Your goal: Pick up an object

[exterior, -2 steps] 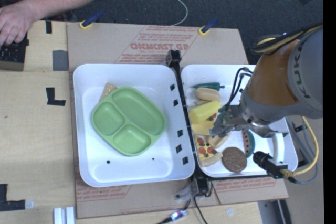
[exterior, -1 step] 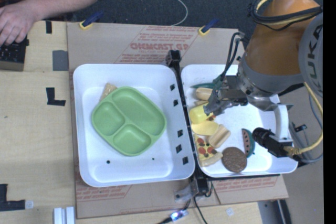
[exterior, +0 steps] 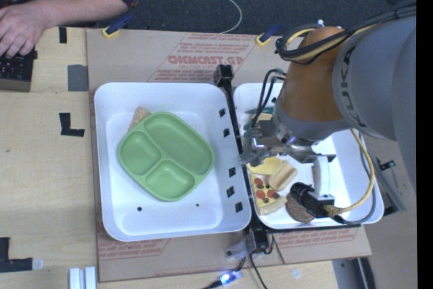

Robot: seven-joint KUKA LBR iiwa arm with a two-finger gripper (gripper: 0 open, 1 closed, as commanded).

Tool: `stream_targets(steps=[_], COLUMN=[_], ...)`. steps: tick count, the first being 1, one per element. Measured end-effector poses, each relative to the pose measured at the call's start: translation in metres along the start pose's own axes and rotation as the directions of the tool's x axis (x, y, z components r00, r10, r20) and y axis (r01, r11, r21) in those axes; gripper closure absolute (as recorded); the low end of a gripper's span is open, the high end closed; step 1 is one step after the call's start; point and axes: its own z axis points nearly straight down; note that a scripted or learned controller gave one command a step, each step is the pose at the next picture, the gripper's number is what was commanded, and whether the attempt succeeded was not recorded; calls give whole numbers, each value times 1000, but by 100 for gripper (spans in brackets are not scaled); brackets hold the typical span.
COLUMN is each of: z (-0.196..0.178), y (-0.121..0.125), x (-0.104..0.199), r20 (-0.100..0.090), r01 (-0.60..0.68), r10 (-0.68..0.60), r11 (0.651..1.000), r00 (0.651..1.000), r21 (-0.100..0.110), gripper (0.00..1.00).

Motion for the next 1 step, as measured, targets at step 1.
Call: stream_targets(steps=[1], z=[-78], y=[-10], x=[4], r20=[-1], r01=[0], r10=[0], r11=[1000], r00=[1000], r21=[-13], gripper=[100])
